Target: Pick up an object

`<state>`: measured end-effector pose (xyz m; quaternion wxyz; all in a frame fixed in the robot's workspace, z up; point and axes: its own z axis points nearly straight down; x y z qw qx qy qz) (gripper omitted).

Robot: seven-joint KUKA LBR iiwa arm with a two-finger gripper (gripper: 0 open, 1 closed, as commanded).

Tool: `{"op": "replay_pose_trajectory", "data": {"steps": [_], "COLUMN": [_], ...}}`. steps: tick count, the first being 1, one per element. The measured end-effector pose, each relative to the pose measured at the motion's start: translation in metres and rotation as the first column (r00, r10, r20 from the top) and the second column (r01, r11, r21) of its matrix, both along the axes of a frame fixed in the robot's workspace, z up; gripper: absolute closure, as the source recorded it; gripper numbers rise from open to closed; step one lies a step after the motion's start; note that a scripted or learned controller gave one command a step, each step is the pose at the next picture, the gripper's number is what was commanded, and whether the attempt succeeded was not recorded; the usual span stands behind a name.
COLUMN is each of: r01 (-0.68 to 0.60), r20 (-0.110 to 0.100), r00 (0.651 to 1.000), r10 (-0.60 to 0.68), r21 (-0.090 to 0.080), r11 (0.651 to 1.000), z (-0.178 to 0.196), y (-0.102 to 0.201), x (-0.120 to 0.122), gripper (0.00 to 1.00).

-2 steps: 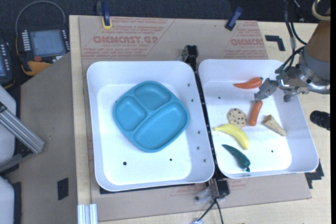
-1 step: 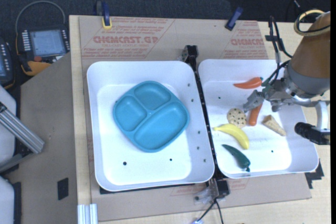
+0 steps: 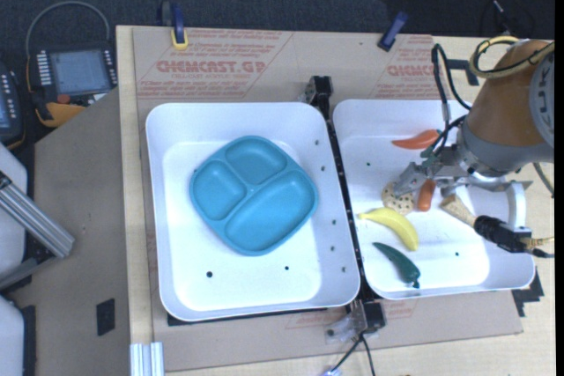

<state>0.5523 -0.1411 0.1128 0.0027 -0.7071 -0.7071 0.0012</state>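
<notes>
The gripper (image 3: 414,182) is lowered into the right bin (image 3: 467,273), placed for a pick among the food items; whether anything is gripped cannot be told, while the banana (image 3: 394,224) lies just below it

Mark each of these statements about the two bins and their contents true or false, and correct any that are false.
1. The blue divided plate lies in the left bin. True.
2. The banana lies on the blue plate. False: it lies in the right bin, near the green pepper.
3. The gripper is over the right bin. True.
4. The green pepper lies in the left bin. False: it is in the right bin, toward its near edge.
5. An orange carrot lies in the right bin, toward its far side. True.
</notes>
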Motion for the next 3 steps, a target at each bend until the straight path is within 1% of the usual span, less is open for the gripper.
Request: {"op": "replay_pose_trajectory", "data": {"steps": [1,2,3], "r01": [0.001,-0.001,-0.002], "r20": [0.006,0.01,0.013], "r00": [1.0,1.0,1.0], "r10": [-0.001,0.001,0.002], "r21": [-0.002,-0.004,-0.005], "r11": [1.0,1.0,1.0], "z": [0.013,0.075,0.129], "y": [-0.001,-0.002,-0.002], "x": [0.001,0.004,0.006], "gripper": [1.0,1.0,1.0]}}
